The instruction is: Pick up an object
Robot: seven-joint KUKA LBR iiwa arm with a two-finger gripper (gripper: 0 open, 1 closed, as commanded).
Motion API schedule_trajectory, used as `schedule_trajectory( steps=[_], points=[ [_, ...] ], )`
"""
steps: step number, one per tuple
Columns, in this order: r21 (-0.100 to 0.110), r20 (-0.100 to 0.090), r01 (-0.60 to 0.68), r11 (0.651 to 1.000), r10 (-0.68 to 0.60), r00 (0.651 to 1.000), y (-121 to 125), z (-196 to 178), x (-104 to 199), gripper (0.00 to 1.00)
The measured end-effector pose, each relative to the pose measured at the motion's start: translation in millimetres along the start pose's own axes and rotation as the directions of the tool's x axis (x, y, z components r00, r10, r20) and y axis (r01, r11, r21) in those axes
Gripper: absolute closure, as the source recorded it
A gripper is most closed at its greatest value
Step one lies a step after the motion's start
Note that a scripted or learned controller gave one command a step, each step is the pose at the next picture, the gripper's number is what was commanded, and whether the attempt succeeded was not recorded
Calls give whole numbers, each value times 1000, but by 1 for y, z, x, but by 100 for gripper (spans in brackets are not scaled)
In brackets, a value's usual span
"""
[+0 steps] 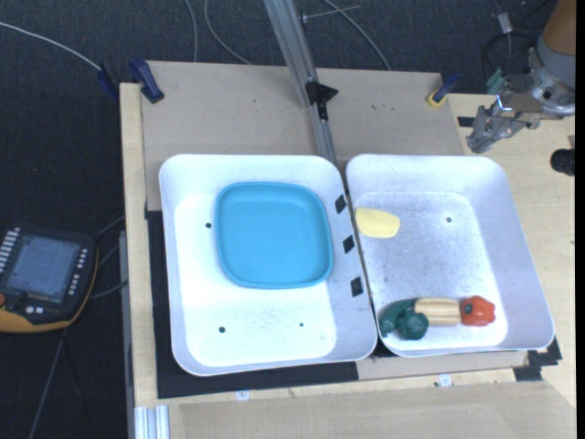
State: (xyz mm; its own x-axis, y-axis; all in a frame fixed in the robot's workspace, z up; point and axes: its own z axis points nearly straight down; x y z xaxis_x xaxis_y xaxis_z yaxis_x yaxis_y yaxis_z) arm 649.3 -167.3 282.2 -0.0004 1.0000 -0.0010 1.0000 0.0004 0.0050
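Yellow, smooth and rounded — the soft lump (377, 223) lies in our right bin (512, 236), upper left corner. The gripper (483, 133) hangs over the desk (238, 108) beyond — jaw gap we cannot tell.

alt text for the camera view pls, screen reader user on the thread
The gripper hangs above the bench beyond the right bin's far right corner, holding nothing. That bin holds a yellow piece near its left wall and a green, tan and red toy cluster along its near edge. The left bin holds a blue tray.
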Motion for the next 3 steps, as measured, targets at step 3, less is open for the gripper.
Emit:
schedule_trajectory(
  steps=[3],
  points=[
    [4,-3,4,1000,-4,1000,-58,26,151,100]
  ],
)
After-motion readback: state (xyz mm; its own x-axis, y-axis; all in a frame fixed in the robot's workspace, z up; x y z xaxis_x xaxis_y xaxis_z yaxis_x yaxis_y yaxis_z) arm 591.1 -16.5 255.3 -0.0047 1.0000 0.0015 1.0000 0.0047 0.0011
